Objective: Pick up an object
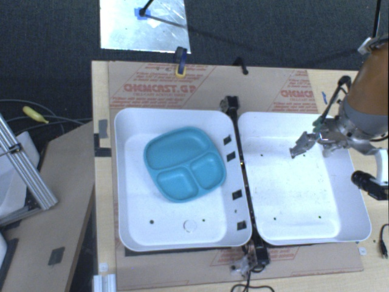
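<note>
A blue divided plate (183,163) with three compartments lies flat in the middle of the left bin (130,181). My gripper (311,151) hangs over the upper right part of the right bin (304,224), far to the right of the plate. Its two fingers are spread apart, one pointing down-left (300,145) and the other nearer the wrist (330,147). Nothing sits between them. The grey arm with its orange band (371,96) comes in from the right edge.
A small pale ring (190,225) lies near the left bin's front wall. Black clips (234,175) line the ridge between the bins. A black part (369,184) juts over the right bin's right rim. A yellow and blue clamp (180,61) sits on the cardboard behind.
</note>
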`<state>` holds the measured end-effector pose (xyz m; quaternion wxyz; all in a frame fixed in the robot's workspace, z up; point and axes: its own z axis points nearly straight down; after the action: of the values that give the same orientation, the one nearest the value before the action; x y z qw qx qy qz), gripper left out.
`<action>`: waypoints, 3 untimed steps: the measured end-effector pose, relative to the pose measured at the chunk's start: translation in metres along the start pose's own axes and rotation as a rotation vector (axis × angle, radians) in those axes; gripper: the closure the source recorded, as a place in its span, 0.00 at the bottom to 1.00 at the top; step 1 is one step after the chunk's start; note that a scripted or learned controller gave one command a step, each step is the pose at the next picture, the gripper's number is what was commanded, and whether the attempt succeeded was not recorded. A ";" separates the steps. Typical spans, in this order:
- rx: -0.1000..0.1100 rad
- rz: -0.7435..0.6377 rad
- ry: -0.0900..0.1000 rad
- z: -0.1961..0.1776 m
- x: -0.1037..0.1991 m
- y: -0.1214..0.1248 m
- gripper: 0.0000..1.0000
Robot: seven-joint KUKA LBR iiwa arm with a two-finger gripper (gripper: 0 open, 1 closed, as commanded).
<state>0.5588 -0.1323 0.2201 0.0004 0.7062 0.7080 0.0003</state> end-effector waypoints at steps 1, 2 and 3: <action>0.003 0.003 0.001 0.094 -0.029 -0.041 0.00; 0.002 0.003 0.001 0.138 -0.035 -0.074 0.00; -0.010 -0.009 0.000 0.030 0.073 -0.032 0.00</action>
<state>0.5263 -0.0594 0.1899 0.0039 0.7031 0.7111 0.0040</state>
